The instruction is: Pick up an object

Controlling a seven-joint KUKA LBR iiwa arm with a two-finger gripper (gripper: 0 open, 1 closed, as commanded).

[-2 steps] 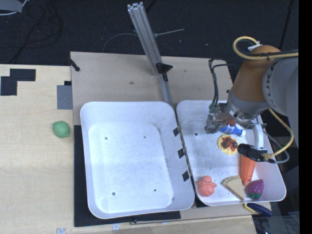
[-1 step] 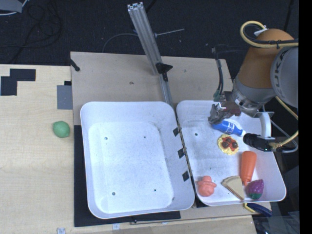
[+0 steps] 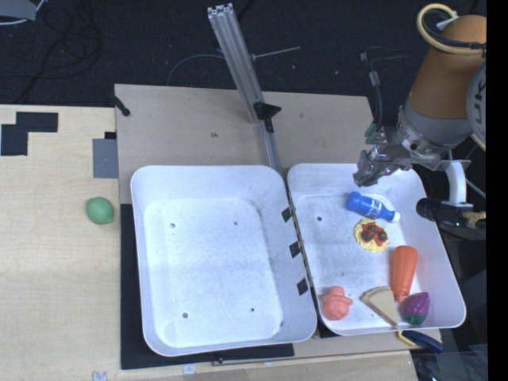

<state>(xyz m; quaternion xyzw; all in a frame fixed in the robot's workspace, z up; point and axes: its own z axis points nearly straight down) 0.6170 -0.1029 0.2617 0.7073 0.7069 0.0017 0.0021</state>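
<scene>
Camera view: the gripper [image 3: 373,167] hangs over the far edge of the right bin [image 3: 325,189], at about twelve o'clock of that bin's floor. Whether the claw is released or clenched cannot be told from this slant, and nothing shows in its grasp.

The nearest candidate for the task is the blue bottle [image 3: 371,206], lying on its side just toward six o'clock from the gripper, its white cap pointing to three o'clock. It looks like a small rigid plastic toy: probably light, stiff and smooth, so likely to roll or slip if pinched along its length. The better hold, in my judgement, is across the middle of the barrel, jaws closing from twelve and six o'clock.

At five o'clock from the bottle lies a yellow toy plate of food [image 3: 371,235], flat and low, hard to get under. Further toward five o'clock sit an orange carrot [image 3: 403,269], a purple toy fruit [image 3: 416,305] and a bread slice [image 3: 380,300]; a pink toy [image 3: 336,303] rests at the bin's seven o'clock corner. All appear to be light play food.

The left bin [image 3: 159,189] lies beside it, and a green ball [image 3: 100,210] sits on the bench at nine o'clock, well apart.

No brand, label or writing is legible on anything.
</scene>
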